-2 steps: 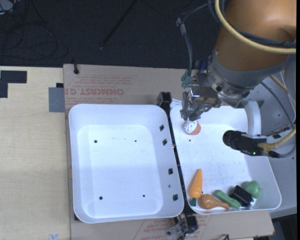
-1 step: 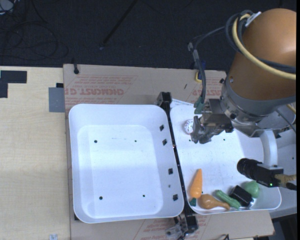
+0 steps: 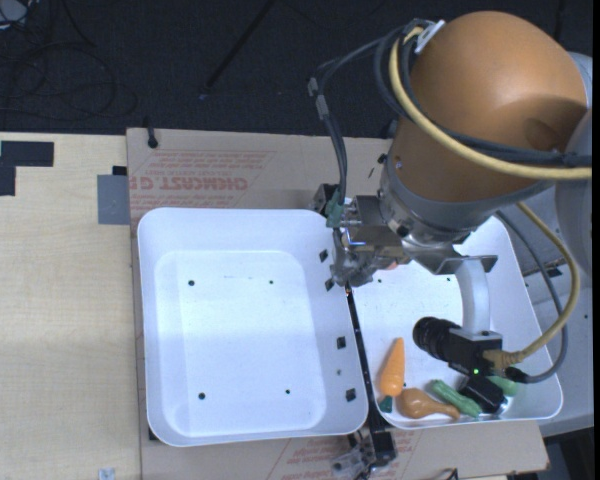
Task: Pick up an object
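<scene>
Nearest the camera, at about 5 o'clock in the view, the right bin (image 3: 540, 393) holds the only pickable things: an orange toy carrot (image 3: 392, 367) standing roughly upright along the divider side, a tan pear-shaped piece (image 3: 423, 404) lying just below it against the front wall, and a green piece (image 3: 458, 398) touching the tan one on its right. A black cylindrical attachment (image 3: 442, 340) on the arm hangs just beside these 3 items, partly covering the green one. The left bin (image 3: 235, 333), at 8 o'clock, shows a bare white floor. Farther back, near the centre, the gripper (image 3: 352, 260) sits over the rear of the seam between the 2 bins, well apart from the cluster; I cannot tell how its jaws stand, and nothing is visibly held. Beyond, at 1 o'clock, the large orange band (image 3: 490, 88) and grey body of the arm dominate. The risk, as I judge it: a descent from here meets the divider rim rather than an object, and the crowded corner invites a glancing or double contact.
</scene>
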Controlling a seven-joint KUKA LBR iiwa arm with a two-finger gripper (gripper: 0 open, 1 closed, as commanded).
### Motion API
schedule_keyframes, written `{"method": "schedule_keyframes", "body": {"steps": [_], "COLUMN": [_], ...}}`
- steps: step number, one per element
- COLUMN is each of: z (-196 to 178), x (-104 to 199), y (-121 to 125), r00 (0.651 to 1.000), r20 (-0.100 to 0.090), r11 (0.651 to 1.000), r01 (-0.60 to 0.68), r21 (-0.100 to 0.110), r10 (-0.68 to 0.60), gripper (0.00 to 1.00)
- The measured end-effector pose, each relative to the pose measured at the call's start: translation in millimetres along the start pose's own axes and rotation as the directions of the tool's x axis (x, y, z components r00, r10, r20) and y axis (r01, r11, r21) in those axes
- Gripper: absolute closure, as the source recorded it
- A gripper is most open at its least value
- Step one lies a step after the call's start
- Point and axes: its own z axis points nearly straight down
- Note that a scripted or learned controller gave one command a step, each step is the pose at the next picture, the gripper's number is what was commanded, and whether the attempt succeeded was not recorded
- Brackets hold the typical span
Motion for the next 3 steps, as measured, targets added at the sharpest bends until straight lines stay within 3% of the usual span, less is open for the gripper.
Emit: {"method": "schedule_keyframes", "body": {"steps": [1, 3], "z": [108, 233], "x": [8, 33], "y": [-1, 136], "r00": [1.0, 1.0], "r20": [0.004, 0.003], "r11": [1.0, 1.0], "r01": [-0.006, -0.005], "r21": [0.013, 0.004], "r10": [0.006, 0.005], "gripper": [1.0, 1.0]}}
